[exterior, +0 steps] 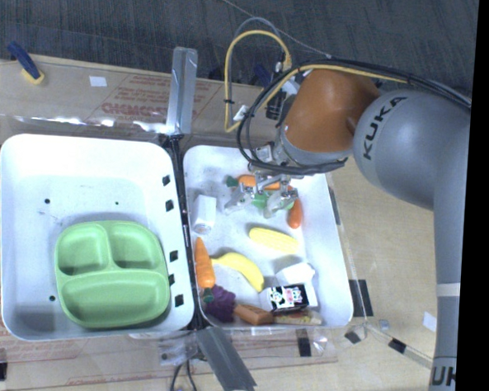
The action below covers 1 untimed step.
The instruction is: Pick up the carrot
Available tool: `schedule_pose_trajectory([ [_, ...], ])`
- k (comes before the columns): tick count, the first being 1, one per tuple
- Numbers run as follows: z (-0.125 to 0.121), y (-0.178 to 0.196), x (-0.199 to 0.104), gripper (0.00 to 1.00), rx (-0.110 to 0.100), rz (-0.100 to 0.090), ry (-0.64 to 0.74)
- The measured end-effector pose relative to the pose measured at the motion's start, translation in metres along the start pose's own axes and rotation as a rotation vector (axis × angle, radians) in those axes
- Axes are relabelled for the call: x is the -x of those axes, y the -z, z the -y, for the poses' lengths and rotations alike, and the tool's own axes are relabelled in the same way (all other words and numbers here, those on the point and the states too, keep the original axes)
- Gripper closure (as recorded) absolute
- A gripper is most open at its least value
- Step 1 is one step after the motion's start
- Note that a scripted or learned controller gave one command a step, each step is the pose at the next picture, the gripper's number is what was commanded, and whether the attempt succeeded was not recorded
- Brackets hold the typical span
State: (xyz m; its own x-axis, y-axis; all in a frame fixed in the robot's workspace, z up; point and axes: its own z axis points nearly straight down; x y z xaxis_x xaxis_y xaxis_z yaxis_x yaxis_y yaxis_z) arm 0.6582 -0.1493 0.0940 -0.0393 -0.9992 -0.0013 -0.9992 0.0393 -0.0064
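Note:
In the right bin [338, 238], a long orange carrot [204, 264] lies along the left wall, pointing toward the front. A shorter orange-red piece with a green top [294, 213] lies near the back right of the same bin. My gripper [265, 190] hangs below the orange wrist band over the back of this bin. It is right beside the short orange piece and its green leaves, and well apart from the long carrot. A small orange bit [245, 181] shows at the gripper's left. The wrist hides how the gripper stands.
The right bin also holds a banana [242, 269], a yellow piece [273, 239], a white cylinder [204, 213], purple grapes [218, 300], a black-and-white carton [292, 294] and a brown-orange item [254, 315]. A green divided plate [112, 273] sits in the left bin [31, 177].

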Motion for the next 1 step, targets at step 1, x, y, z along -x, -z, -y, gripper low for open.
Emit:
schedule_pose_trajectory([
  [1,0.0040,0.0166,0.0011,1.00,-0.012,-0.001,0.004],
])
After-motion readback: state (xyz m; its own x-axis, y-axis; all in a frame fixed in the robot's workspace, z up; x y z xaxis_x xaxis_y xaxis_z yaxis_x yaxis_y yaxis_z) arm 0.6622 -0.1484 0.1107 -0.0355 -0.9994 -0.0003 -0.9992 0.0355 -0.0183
